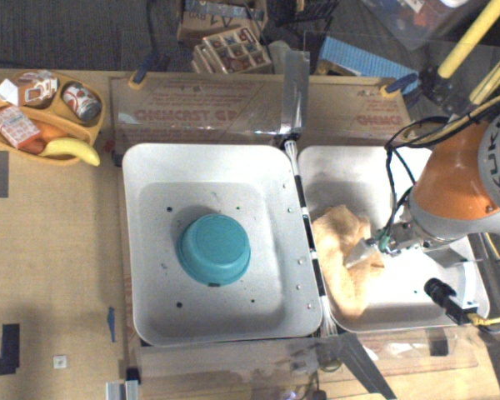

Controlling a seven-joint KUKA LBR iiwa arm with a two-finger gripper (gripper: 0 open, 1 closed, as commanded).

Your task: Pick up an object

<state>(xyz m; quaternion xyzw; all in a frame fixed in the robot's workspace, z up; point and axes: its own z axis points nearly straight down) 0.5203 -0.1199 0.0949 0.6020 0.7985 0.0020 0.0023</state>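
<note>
From my end the claw (362, 254) sits on the tan cloth (343, 257) in the right bin (350, 167), can't tell its grip.

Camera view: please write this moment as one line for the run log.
arm: over right white bin | gripper: at crumpled tan cloth, grasp unconfirmed | left white bin: teal plastic bowl, upside down

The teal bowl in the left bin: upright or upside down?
Upside down: the teal bowl shows its flat base on top, no hollow.
</note>
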